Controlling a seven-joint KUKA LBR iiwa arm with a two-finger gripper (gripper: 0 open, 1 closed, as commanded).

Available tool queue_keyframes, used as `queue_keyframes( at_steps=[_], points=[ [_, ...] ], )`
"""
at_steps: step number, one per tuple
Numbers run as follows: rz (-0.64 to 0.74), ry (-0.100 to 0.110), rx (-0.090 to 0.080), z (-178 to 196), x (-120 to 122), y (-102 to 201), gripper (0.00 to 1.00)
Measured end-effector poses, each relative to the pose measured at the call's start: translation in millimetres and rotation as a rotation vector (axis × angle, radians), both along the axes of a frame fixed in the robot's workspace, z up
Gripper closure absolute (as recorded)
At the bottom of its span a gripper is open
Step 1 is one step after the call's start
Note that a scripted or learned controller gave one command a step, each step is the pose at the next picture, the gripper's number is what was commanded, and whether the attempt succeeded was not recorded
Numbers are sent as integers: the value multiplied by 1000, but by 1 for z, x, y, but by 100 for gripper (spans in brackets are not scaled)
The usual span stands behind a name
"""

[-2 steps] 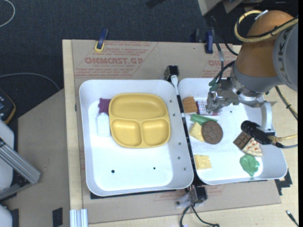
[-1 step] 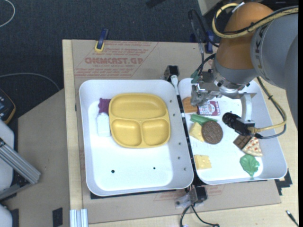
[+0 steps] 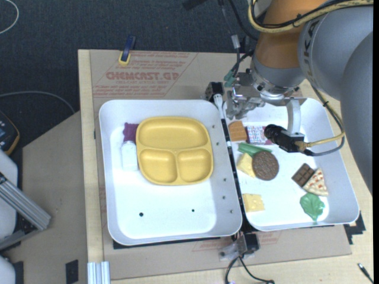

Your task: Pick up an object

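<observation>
My gripper (image 3: 235, 110) hangs over the back left corner of the right bin (image 3: 340, 158), close to the wall between the two bins. Just below it lies a brown square cracker (image 3: 237, 131), with a pink and white packet (image 3: 256, 134) beside it. Further forward are a green pod (image 3: 253, 149), a yellow cheese wedge (image 3: 244, 164) and a round brown cookie (image 3: 265, 165). Nothing shows between the gripper and these pieces.
A chocolate piece (image 3: 302, 174), a pizza slice (image 3: 318, 184), a green leaf (image 3: 312, 206) and a yellow cheese square (image 3: 253, 202) lie in the right bin's front half. The left bin (image 3: 172, 218) holds a yellow divided plate (image 3: 174, 149) and a purple and white item (image 3: 128, 144).
</observation>
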State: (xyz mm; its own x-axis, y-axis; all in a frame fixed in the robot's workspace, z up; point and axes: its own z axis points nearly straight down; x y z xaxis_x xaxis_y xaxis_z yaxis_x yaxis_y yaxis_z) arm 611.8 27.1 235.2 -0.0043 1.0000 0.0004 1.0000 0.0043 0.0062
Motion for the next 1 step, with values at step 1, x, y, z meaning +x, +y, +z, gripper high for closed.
queue_keyframes(
  at_steps=[1],
  points=[
    [-3,3,-2,-1,-1,-1,100]
  ],
)
